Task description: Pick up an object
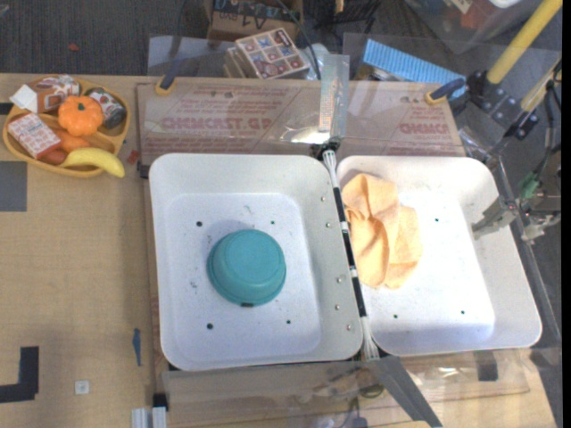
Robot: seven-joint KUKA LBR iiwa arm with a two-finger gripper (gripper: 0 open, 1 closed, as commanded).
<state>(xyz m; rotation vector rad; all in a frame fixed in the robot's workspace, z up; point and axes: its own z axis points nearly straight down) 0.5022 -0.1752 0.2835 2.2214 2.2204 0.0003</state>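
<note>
- At the far left, a yellow dish (16, 141) sits on the brown surface (62, 266). It is full of toy food.
- An orange pumpkin (80, 114) sits in the middle of the dish. A yellow banana (94, 160) lies along the dish's near edge. There are also some small packs with pictures on them, too small to read.
- Next comes the left white bin (178, 172). Its floor has little black dots and some dark scuffs.
- A teal bowl (247, 267) lies in the left bin, close to the middle. It is upside down, with its round bottom facing up. Nothing touches it.
- Behind the bins, a small box with pictures (268, 53) lies tilted.
- The two bins touch side by side along a thin seam in the middle.
- The right white bin (464, 328) comes next.
- A soft orange cloth (384, 230) lies bunched up in the right bin. It is on the left side of that bin, right up against the seam.
- Behind the right bin lies a flat blue thing with ridges (406, 62).
- A yellow pole (533, 20) slants up in the top right corner.
- The claw (500, 217) is at the right edge of the right bin. It looks grey and blurry.
- I cannot tell if the claw is wide or narrow.
- The claw is well apart from the cloth, and farther still from the bowl.
</note>
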